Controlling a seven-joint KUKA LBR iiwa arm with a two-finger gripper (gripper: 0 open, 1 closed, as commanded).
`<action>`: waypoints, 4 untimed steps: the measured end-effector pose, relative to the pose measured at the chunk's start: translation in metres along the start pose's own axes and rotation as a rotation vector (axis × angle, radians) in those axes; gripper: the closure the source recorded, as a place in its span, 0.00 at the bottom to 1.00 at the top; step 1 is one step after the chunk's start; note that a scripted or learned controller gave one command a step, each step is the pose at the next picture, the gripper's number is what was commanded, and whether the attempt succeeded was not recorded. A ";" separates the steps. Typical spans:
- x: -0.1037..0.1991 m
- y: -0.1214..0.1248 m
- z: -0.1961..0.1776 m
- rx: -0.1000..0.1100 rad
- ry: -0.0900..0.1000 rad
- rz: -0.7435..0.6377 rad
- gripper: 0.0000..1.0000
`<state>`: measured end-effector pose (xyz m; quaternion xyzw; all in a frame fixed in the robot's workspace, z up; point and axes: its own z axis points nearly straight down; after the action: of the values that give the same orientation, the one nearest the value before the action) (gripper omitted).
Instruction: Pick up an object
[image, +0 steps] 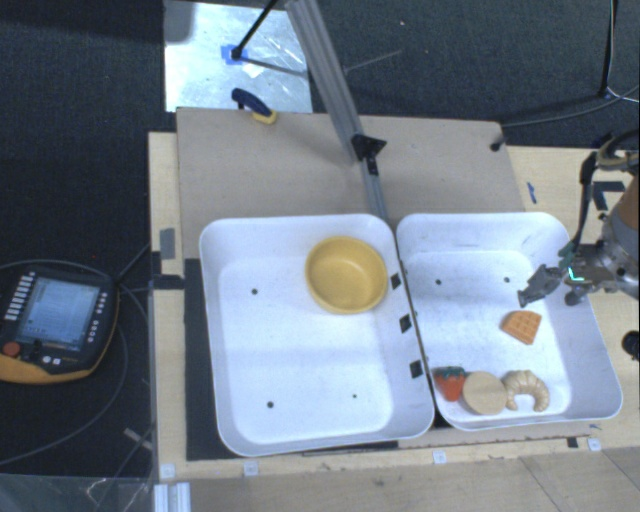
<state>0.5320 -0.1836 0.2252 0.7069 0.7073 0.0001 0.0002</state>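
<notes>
1. The arm (620, 235) reaches in from the right over the far right part of the right bin (470, 240), its gripper (535, 287) pointing left and slightly down, just above and beside the waffle (521, 326).
2. How far the gripper is spread cannot be told from this angle; nothing is seen in its grasp.
3. Along the near edge of the right bin lie a croissant (528, 388), a round tan disc (483, 393) and a small red and green item (449, 381), close together.
4. A yellow bowl (346, 274) sits in the far right area of the left bin (240, 400).
5. No writing can be read.
6. The bins rest on a brown board (250, 170) over a pale bench; left of the left bin, a control pendant (52, 322) lies on dark carpet.
</notes>
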 end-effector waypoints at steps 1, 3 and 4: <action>0.000 0.000 0.000 0.000 0.000 0.000 0.00; 0.012 -0.004 0.101 0.004 0.001 0.000 0.00; 0.010 -0.003 0.133 -0.004 -0.003 0.002 0.00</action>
<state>0.5289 -0.1732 0.0920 0.7076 0.7066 0.0004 0.0025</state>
